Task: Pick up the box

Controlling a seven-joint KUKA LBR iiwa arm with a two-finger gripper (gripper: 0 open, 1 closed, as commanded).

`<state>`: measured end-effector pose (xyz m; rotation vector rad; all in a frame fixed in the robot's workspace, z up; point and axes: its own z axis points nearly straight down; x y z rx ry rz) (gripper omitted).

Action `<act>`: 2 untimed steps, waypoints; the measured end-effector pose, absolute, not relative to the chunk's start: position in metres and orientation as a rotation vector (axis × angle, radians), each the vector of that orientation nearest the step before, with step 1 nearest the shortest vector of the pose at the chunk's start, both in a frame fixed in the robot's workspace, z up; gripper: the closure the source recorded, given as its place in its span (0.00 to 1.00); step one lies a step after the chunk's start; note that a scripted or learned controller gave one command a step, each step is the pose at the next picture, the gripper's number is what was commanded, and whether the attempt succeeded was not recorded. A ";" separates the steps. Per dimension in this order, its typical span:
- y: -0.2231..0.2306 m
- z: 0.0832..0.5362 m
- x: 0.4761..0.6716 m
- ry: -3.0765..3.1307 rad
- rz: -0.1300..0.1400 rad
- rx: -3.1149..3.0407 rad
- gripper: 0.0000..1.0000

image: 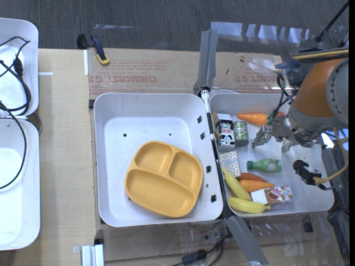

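In the right bin [327, 203], box [275, 195] beside bananas [242, 195], pincer [273, 138] above.

Light wooden bench [61, 148] seen from above, backed by dark grey carpeted floor [166, 10]. A flattened brown cardboard sheet [144, 71] (printed with red lettering, read upside down) lies across the bench top. At the left edge, a white unit [16, 165] carries looping black cables [14, 87]. Lighting is even.

Yellow divided plate [165, 178] in left bin [111, 115]; right bin [310, 204] holding bananas [239, 193], carrots [252, 117], green bottle [265, 165], small can [240, 132].
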<state>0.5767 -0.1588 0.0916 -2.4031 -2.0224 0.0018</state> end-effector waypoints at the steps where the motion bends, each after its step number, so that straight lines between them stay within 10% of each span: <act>1: -0.165 0.133 0.527 -1.930 0.002 -2.477 0.00; 2: -0.202 0.091 0.625 -1.700 -0.009 -2.627 0.00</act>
